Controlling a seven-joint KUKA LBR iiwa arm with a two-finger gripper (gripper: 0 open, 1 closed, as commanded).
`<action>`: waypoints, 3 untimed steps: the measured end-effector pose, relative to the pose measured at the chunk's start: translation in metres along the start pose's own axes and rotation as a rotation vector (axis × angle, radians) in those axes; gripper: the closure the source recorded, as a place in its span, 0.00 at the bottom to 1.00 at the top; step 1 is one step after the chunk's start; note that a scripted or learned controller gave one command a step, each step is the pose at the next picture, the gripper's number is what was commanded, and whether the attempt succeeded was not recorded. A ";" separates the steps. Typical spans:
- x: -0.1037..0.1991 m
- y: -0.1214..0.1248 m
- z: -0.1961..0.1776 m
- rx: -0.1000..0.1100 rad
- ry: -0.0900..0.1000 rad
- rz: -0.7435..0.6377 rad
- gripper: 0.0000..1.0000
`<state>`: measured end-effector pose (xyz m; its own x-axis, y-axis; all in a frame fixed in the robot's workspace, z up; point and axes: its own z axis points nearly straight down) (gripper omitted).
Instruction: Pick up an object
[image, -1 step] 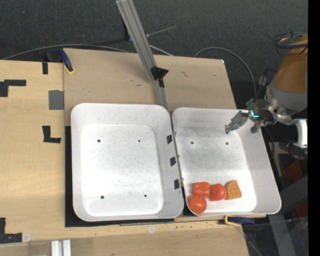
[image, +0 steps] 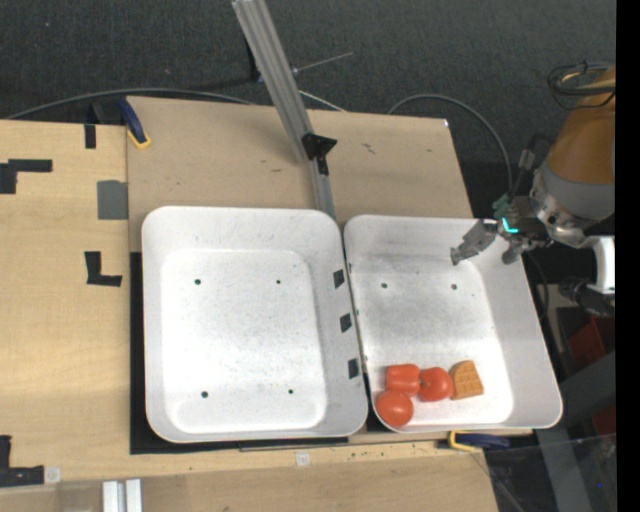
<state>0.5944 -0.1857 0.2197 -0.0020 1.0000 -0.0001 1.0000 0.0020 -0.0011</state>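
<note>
In the right bin (image: 420, 300), near its front edge, lie three red rounded pieces: one (image: 402, 377) beside another (image: 434, 384), and a third (image: 394, 408) just in front of them. An orange-tan block (image: 466, 380) rests to their right. My gripper (image: 487, 254) hangs over the bin's far right corner, well behind these objects. Its two fingers stand apart, open, with nothing between them.
The left bin (image: 240, 320) sits beside the right one, joined by dark clips. A slanted metal rail (image: 285, 90) runs down to the bins' far edge. Cables lie on the bench behind the right bin.
</note>
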 end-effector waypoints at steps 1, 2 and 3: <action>0.001 -0.011 0.055 0.006 0.001 0.001 0.00; -0.006 -0.013 0.102 0.005 0.000 0.002 0.00; -0.005 -0.013 0.132 0.001 -0.001 0.000 0.00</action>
<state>0.5811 -0.1912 0.0875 -0.0016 1.0000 -0.0014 1.0000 0.0016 -0.0016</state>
